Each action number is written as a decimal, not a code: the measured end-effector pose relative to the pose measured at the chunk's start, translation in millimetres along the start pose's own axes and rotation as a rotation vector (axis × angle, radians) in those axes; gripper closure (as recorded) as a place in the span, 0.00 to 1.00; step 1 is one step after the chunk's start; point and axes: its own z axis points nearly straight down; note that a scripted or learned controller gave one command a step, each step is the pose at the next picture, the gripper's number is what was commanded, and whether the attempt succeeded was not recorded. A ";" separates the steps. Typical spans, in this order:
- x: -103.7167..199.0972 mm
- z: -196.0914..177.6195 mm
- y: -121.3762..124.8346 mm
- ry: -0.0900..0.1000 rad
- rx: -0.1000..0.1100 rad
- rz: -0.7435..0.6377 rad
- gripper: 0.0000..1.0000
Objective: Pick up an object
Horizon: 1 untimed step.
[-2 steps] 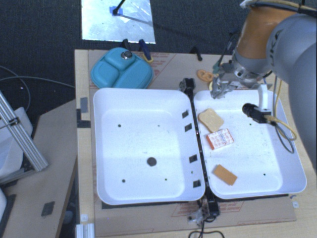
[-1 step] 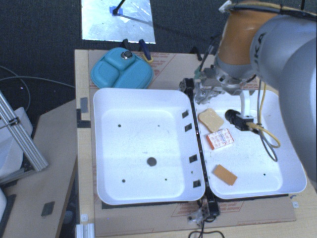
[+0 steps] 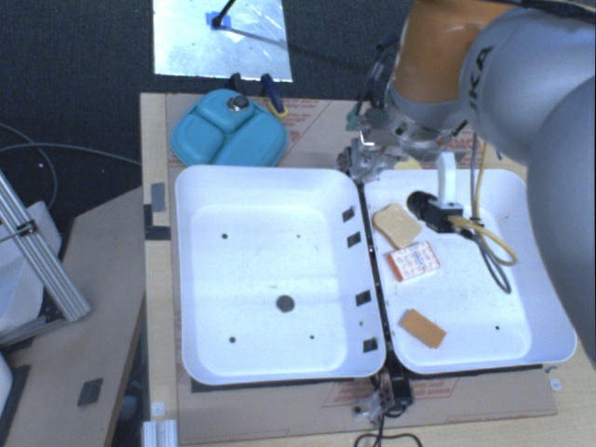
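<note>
Three things lie in the right bin [image 3: 540, 333]: a tan bread-like block [image 3: 396, 223] near the divider, a red and white packet [image 3: 413, 262] just below it, and an orange-brown block [image 3: 422, 328] toward the front. A small dark disc [image 3: 285, 304] rests on the floor of the left bin [image 3: 200, 250]. My gripper [image 3: 362, 161] hangs over the far end of the divider between the bins, up and left of the tan block. Nothing shows in its grasp.
A teal lidded container [image 3: 229, 131] sits on the bench behind the left bin. A shiny foil sheet [image 3: 221, 24] lies beyond it. An aluminium frame [image 3: 37, 250] stands at the far left. The arm's bulk covers the right bin's far right corner.
</note>
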 end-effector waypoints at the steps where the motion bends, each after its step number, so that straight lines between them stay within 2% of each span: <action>1: -41.1 -16.8 -64.9 -0.002 0.006 0.010 1.00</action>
